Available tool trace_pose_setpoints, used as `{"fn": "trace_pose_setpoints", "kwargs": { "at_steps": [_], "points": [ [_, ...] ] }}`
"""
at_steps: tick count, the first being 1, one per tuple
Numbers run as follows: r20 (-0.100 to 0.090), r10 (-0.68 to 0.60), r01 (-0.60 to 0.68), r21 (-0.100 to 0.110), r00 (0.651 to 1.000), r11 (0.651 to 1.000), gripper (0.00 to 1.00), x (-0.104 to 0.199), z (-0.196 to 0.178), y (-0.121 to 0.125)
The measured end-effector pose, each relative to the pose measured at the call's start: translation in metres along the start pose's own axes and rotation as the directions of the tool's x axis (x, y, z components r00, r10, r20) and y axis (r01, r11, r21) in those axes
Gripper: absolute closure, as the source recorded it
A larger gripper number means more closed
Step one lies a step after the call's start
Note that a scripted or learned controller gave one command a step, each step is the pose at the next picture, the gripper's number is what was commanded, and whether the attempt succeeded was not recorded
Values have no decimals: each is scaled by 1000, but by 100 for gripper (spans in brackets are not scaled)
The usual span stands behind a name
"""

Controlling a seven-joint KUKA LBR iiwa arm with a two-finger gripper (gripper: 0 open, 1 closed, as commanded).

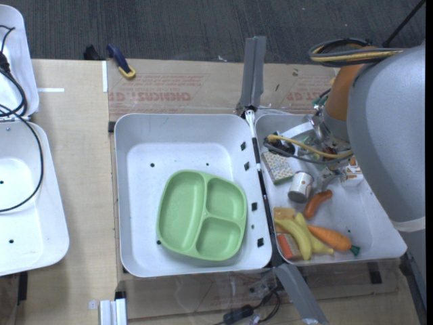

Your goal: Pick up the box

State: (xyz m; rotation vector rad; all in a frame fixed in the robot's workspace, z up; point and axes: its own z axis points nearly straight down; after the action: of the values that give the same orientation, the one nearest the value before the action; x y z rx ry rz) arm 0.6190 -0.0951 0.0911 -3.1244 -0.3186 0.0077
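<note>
Whether the jaws are apart or together cannot be told, since the two-finger gripper (pixel 323 156) is buried among cables and its own grey wrist over the far part of the right-hand shallow white bin (pixel 379 244). The large grey arm with the orange band (pixel 389 124) is seen reaching in from the right and hiding much of that bin. A small box with a patterned face (pixel 277 164) is seen lying flat near the bin's left wall, just beside the gripper and partly crossed by a cable. Close in front of it a small grey metal can (pixel 299 186) is lying, with a short orange sausage-like piece (pixel 316 203) next to it. Nearer the front edge yellow bananas (pixel 296 230) and an orange carrot (pixel 331 237) are crowded together. In the left-hand shallow white bin (pixel 135 195) a green three-compartment plastic plate (pixel 201 214) is resting.
</note>
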Motion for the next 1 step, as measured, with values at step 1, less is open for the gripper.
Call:
{"fn": "trace_pose_setpoints", "kwargs": {
  "at_steps": [1],
  "points": [
    [2, -4, 4, 0, 1000, 1000, 100, 0, -9, 0]
  ]
}}
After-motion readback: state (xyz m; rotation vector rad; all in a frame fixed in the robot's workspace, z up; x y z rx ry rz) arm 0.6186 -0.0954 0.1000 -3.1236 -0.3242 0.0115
